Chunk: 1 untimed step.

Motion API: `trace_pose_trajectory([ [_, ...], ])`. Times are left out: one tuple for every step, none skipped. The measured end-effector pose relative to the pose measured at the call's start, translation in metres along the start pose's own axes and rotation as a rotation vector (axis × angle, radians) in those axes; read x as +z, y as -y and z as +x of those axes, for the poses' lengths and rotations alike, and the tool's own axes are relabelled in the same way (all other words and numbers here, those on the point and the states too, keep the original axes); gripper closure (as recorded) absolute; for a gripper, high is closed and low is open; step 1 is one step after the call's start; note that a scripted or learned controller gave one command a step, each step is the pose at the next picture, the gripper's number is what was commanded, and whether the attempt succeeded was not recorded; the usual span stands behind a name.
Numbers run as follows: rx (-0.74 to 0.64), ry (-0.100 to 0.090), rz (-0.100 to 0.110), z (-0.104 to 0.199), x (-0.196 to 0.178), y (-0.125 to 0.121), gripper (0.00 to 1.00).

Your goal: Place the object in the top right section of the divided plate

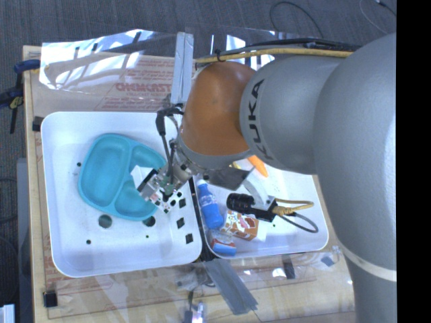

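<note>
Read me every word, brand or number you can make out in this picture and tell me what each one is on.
"KUKA" stands on the grey arm, in dark letters just past its orange band.
Red print on the clear plastic sheet behind the bins reads roughly "CHEMCAST", but it is blurred, so I am not sure.
Print on the blue bottle and the snack packet: too small to read.

Robotics test lab: a KUKA-branded industrial arm (289,113) over a wooden surface (40,274) holding two white bins (60,247), taped plastic sheeting (94,62), loose cables (296,12), grey carpet floor (81,5).
</note>
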<state>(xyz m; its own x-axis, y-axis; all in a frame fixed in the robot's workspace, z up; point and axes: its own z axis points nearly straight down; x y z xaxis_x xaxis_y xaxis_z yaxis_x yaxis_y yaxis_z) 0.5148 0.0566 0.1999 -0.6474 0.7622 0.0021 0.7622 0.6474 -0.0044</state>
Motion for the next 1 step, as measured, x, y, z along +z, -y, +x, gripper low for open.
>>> trace_pose_trajectory([
  [0.23, 0.004, -0.005, 0.0177, -0.0572, 0.0337, 1.0],
])
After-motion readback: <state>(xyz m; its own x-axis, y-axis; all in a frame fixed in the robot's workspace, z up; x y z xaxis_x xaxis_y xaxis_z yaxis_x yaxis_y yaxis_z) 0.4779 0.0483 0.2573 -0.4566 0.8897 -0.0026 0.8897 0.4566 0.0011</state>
